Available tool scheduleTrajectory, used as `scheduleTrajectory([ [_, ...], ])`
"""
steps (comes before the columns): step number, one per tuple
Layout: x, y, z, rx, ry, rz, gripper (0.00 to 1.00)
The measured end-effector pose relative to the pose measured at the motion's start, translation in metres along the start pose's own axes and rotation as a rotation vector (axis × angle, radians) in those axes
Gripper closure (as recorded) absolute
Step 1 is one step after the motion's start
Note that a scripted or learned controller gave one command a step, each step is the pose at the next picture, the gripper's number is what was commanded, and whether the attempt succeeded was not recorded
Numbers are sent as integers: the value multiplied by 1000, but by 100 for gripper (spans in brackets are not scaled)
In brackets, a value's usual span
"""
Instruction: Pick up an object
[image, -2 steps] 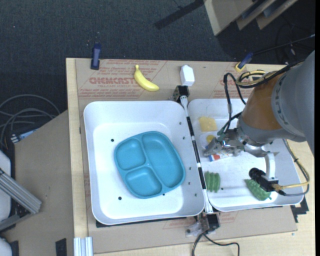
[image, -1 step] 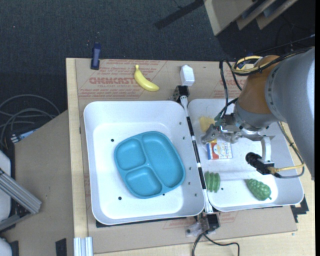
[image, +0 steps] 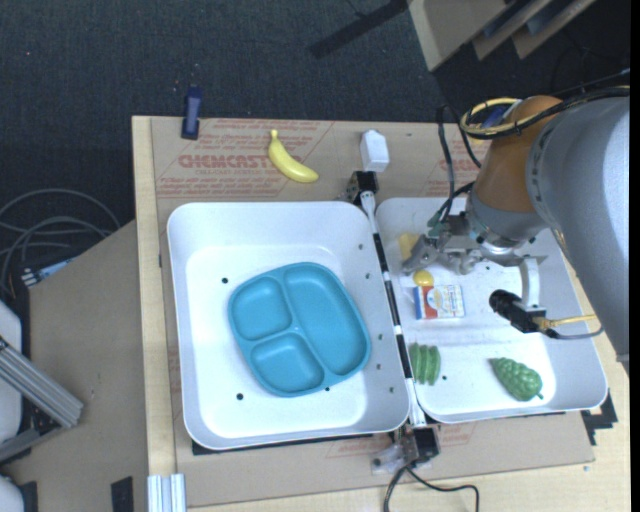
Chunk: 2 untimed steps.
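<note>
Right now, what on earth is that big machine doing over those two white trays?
A grey robot arm reaches in from the right, and its gripper sits low over the back of the right bin. It is close to a yellow piece and a small printed box. I cannot tell whether it has hold of anything. A green pod and a green leafy toy lie nearer the front. The left bin holds a blue divided plate, and a banana lies on the bench behind.

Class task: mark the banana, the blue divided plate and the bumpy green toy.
banana (image: 286, 163), camera view, middle of its curve.
blue divided plate (image: 325, 312), camera view, its largest compartment.
bumpy green toy (image: 517, 378), camera view, its middle.
</note>
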<state>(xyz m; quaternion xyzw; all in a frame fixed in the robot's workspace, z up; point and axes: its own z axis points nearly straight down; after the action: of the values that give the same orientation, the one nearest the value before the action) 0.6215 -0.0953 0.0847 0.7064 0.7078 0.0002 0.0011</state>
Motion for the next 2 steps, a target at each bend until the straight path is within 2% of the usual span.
scheduleTrajectory([
  [1,0,1,-11,-3,-1,-1,100],
  [2,1,1,-11,-2,-1,-1,0],
])
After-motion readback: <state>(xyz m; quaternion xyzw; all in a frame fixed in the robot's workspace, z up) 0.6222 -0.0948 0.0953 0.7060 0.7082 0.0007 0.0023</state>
